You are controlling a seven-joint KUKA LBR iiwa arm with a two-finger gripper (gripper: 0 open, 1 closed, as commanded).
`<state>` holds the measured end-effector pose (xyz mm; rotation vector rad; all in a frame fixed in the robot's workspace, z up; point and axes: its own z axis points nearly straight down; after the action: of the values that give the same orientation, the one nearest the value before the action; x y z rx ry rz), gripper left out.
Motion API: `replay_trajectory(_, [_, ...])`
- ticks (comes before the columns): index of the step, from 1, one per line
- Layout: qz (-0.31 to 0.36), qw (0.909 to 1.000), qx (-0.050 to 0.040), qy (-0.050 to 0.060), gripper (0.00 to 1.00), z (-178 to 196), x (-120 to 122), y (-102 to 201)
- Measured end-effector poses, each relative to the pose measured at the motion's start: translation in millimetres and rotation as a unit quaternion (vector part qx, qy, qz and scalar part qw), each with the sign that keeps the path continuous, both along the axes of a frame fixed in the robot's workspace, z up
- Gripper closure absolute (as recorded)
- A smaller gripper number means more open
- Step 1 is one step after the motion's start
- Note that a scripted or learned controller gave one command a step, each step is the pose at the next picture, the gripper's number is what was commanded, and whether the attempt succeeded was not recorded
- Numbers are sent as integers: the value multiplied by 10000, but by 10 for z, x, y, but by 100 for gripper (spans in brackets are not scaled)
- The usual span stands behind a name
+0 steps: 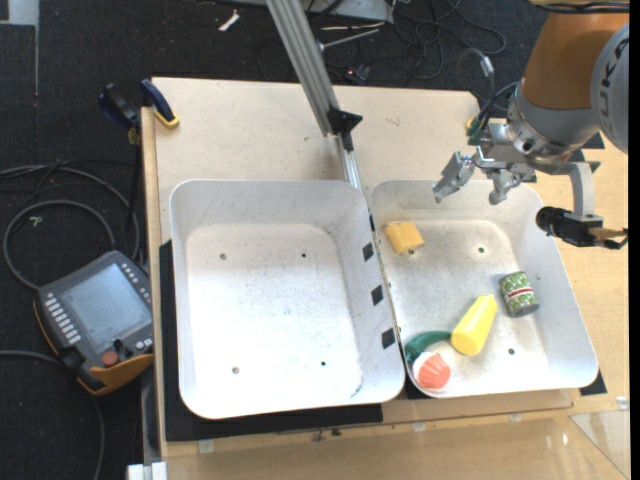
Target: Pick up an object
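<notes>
Gripper: the gripper (478,180) hangs above the far edge of the right bin (560,313), its two fingers spread wide with nothing between them.
Arm: grey with an orange band, reaching in over the bench's far right corner.
Right bin contents: a yellow block (404,236) near the far left corner; a green patterned can (518,293) toward the right wall; a yellow bottle-like piece (474,325) lying at a slant near the near edge; a red-and-green toy (431,363) in the near left corner, just beside the yellow piece.
Left bin: the left bin (200,208) sits alongside, sharing the middle divider.
Nearest candidate: the yellow block, lying apart from everything else, closest to the gripper.
Likely handling: it looks light and perhaps spongy, so it should give a little under the fingers and not slip; judged from appearance only.
Where to grip: across its shorter sides, from straight above, keeping clear of the bin's left wall.
Alternative: the can looks stiff and smooth, and may roll if nudged.
Risk: the two pieces at the near edge lie close together, so fingers could catch both.
</notes>
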<state>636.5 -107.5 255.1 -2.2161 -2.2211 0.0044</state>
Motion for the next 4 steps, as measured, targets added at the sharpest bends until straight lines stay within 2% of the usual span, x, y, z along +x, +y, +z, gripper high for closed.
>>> replay_trajectory(1, [2,10000,-3,-16,0,22,3,-1])
replay_trajectory(3, [-18,10000,-1,12,0,-1220,-58,-98])
replay_trajectory(4, [-18,10000,-1,-47,0,-1565,-33,-98])
